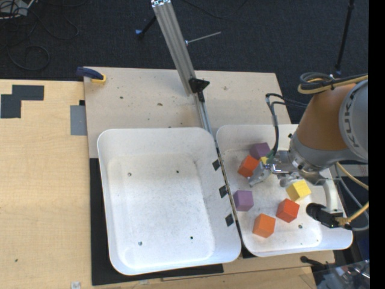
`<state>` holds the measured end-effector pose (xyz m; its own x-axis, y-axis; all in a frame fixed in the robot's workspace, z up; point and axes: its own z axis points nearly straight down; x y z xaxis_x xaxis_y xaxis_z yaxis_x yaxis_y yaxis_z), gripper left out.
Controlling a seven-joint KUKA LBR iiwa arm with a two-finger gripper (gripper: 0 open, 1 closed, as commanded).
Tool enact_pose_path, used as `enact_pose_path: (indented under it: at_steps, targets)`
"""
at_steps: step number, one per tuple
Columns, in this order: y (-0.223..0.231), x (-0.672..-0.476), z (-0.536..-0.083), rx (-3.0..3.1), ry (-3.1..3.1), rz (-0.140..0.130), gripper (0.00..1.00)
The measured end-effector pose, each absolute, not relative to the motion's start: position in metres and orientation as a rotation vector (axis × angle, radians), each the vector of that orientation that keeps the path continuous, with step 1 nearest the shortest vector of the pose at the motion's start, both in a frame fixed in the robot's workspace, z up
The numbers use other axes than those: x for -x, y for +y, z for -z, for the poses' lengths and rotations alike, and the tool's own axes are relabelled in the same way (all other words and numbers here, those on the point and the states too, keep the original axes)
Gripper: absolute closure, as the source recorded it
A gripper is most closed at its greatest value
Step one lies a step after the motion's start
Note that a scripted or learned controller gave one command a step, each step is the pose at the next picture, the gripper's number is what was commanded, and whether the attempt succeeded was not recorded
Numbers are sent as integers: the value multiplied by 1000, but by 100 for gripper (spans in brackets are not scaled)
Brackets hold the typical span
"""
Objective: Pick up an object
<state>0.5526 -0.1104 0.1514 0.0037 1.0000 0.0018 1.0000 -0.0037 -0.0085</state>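
Where the grey arm (328,128) with its orange band reaches in from the right: positioned over the right bin (337,241), wrist low above the contents. Pincer (263,174) seen at the left end of the wrist, just beside an orange-red cube (247,165) and near a purple cube (260,150) on the far side. Fingers spread or pressed together: cannot tell, metal parts too small and cluttered. Nothing seen pinched.

Noted in the right bin, all resting on the bin floor: a second purple cube (243,200) close to the left wall, an orange cube (263,225) at the near side, a red cube (287,210) just right of it, a yellow cube (298,190) just beyond the red one, close under the wrist. Small yellow patch beside the far purple cube, identity unclear.

Left bin (114,161) alongside, touching or nearly touching the right bin at black clips (222,191). Both bins on the tabletop (144,98). Slanted aluminium bar (175,44) at the far side.
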Motion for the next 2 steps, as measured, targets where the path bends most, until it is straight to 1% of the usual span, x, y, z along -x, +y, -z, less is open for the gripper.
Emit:
enact_pose_path:
  at_steps: [1,2]
  targets:
    - [-113,-553,-91,2224,-2219,1,0]
    - [-115,-552,-103,2230,-2208,1,100]
